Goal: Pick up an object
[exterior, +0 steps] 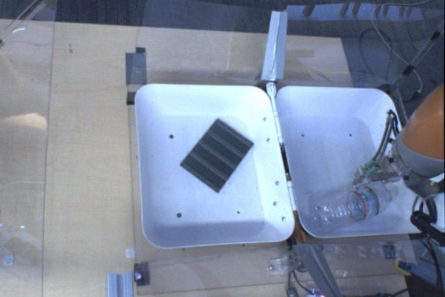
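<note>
A clear plastic bottle [345,207] lies on its side near the front of the right bin [327,115]. A dark grey ribbed rectangular pad [217,154] lies flat and turned diagonally in the middle of the left bin [156,170]. My gripper [370,176] reaches in from the right edge, below the orange band [424,127], and sits low in the right bin, right at the bottle's right end. Its tip overlaps the bottle in the view, and I cannot make out whether it touches it.
The two white bins meet at a central rim [278,149], with a grey metal bracket [274,45] behind it. Cables [389,31] run over the bench at the back right. The wooden bench [69,149] surrounds the bins.
</note>
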You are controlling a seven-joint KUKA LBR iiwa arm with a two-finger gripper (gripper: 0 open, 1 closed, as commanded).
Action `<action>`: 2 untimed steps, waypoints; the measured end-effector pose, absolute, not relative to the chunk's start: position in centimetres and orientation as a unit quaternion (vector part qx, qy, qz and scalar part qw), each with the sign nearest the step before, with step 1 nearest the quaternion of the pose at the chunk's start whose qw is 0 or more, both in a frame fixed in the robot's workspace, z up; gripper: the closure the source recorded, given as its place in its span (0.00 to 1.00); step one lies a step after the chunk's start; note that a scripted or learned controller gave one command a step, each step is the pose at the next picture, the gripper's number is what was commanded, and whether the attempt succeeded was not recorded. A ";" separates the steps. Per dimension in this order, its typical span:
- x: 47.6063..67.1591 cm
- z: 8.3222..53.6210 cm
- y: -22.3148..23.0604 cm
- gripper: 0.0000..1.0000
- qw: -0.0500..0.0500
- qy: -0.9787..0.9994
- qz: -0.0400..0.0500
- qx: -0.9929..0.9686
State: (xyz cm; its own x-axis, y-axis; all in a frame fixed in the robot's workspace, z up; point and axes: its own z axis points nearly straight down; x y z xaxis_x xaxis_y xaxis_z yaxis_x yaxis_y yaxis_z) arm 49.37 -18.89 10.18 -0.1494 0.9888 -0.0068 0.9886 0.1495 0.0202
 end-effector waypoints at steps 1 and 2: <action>49.4 10.2 -18.9 0.00 0.009 0.758 0.005 0.652; 49.1 9.0 -18.4 0.00 0.007 0.778 0.003 0.629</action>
